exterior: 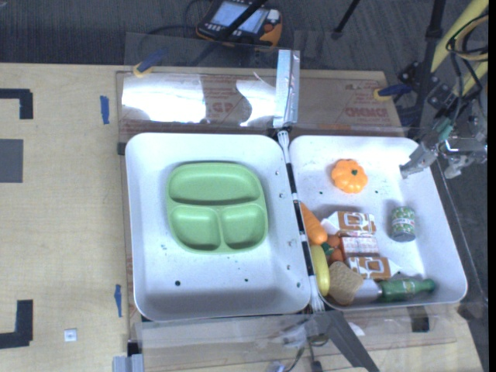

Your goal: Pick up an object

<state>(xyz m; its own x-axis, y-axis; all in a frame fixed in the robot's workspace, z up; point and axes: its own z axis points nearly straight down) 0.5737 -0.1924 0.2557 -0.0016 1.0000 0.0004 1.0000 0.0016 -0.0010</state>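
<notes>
- The task is judged to be at its start: nothing is seen lifted, and every object lies in the right bin (434, 208).
- The gripper (418, 161) is seen at the far right corner of that bin, above the rim, well apart from the objects; whether it is open or closed cannot be told at this size, and nothing is seen held by it.
- Choosing an object, descending, closing on it and lifting are all judged to be left.
- Candidates are noted: a small orange pumpkin (349, 175), round and ribbed, lying alone toward the far side; a short can (402, 222) with a speckled label, near the right side.
- Along the near side a green bottle (404, 287) is laid flat, beside flat printed packets (358, 245) in brown and white.
- Against the left wall of that bin a carrot (313, 225) and a smooth yellow banana (319, 270) are crowded together, touching.
- In the left bin (147, 208) a green divided tray (218, 206), matte with three compartments, is seen.
- The pumpkin and the can are judged easiest to grasp, being isolated.
</notes>
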